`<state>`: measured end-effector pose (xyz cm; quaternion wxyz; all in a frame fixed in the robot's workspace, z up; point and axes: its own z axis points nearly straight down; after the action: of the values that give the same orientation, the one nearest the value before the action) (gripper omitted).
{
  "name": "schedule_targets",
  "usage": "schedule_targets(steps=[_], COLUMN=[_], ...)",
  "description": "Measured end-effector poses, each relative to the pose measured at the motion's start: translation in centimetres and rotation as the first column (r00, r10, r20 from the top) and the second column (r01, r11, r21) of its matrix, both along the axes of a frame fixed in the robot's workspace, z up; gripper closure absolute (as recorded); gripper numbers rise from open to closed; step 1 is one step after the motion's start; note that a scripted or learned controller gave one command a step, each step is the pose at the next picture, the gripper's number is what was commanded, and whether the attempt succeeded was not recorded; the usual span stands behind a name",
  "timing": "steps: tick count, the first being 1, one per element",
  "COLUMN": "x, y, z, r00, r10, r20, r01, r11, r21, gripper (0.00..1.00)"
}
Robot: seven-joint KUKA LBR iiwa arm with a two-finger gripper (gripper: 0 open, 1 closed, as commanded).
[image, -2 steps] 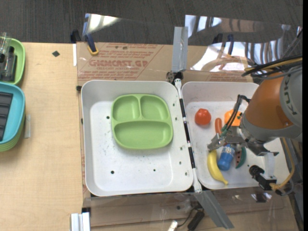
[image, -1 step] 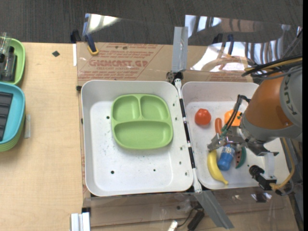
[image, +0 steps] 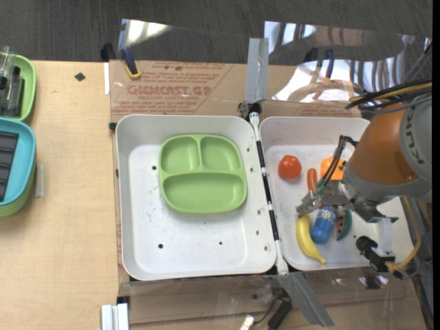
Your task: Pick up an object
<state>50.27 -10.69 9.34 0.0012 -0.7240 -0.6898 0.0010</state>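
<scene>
My right bin [image: 289,253] is crowded: banana [image: 309,239], blue bottle [image: 322,227] and a green piece [image: 343,224] lie packed just under me, the tomato [image: 289,166] a little apart with bare floor around it. The left bin [image: 137,246] offers open floor all round the green divided plate [image: 203,172]

Green divided plate [image: 203,173] – smooth, matt plastic. The two white bins [image: 137,205] look like glossy plastic; the bench [image: 65,253] – pale wood grain, with brown cardboard [image: 179,88] behind.
</scene>
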Motion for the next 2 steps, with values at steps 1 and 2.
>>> schedule_targets(steps=[1,2], x=[0.0,-1.3], y=[0.0,11.8], z=[0.0,9.7], r00=[1.000,0.977], r10=[0.000,0.214], r20=[0.000,0.001], r01=[0.000,-0.214], r11=[1.000,0.977], r21=[0.000,-0.001], gripper=[0.00,0.00])
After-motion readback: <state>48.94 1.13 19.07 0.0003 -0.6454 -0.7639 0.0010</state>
